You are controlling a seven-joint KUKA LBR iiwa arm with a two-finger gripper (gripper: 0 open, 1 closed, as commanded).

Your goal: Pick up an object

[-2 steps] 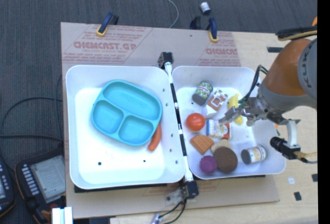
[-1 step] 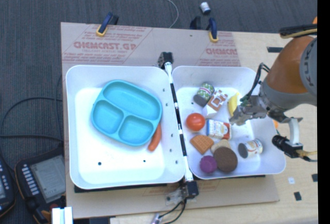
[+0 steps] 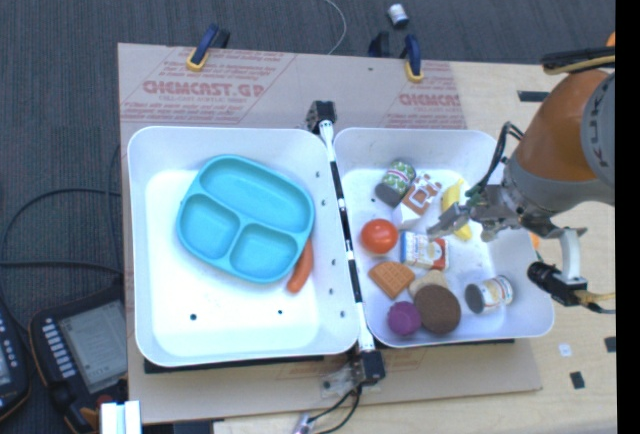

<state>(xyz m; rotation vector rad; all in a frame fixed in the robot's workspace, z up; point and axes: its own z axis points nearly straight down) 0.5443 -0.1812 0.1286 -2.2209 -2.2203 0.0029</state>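
My gripper [image 3: 469, 221] hangs low over the right bin [image 3: 520, 327], near its right-hand middle. Its two fingers look spread, with nothing visible between them. A yellow banana-like piece [image 3: 453, 196] lies just up-left of the left fingertip [image 3: 447, 220]. Close by on the left are a small white carton [image 3: 422, 249], a red and white packet [image 3: 426, 192] and a green can [image 3: 397, 180]. Further off lie a red tomato [image 3: 379, 236], an orange waffle piece [image 3: 391, 277], a brown round disc [image 3: 437, 308], a purple lump [image 3: 404, 319] and a tin can [image 3: 490, 294].
The left bin [image 3: 150, 252] holds a blue divided plate [image 3: 245, 218] and an orange carrot [image 3: 300, 269] beside it. A black-and-white rail [image 3: 340, 212] separates the bins. The arm's orange band [image 3: 560, 127] rises at the right, above a cabled fitting [image 3: 560, 284].
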